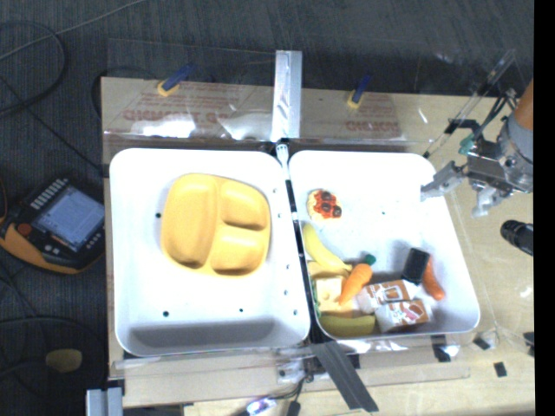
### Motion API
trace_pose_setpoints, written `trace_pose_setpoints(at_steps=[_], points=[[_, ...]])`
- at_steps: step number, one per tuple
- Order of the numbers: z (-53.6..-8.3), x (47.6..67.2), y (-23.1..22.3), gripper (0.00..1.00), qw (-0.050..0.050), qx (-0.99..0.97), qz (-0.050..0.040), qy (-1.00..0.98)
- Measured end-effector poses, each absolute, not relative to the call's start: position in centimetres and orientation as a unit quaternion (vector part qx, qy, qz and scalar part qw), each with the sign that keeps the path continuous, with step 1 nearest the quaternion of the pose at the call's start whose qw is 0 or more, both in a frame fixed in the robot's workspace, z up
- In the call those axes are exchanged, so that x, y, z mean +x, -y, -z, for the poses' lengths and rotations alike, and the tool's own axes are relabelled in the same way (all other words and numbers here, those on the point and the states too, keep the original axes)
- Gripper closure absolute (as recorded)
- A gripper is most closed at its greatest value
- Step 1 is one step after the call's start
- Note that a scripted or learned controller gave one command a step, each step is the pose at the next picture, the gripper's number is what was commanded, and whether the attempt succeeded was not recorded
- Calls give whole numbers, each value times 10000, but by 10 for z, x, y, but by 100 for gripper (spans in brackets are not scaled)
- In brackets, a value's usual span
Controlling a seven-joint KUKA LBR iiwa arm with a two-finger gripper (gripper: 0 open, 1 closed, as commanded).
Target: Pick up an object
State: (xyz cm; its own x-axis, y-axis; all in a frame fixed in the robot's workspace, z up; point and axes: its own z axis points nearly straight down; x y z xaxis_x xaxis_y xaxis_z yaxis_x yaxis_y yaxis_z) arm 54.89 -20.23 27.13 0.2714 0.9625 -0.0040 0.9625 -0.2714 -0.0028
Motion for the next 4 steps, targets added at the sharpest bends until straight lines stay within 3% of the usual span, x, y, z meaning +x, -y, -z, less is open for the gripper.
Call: trace_pose_setpoints(at_steps=[1,2,3,4], points=[[-114,528,170,0,-10,7655,0,-6434],[-99,536,158,0,-14,7815,9,-6239],[-94,502,125,0,165,7733,-101,-6337],[-94,492,109,0,151,7259,-59,-6876]])
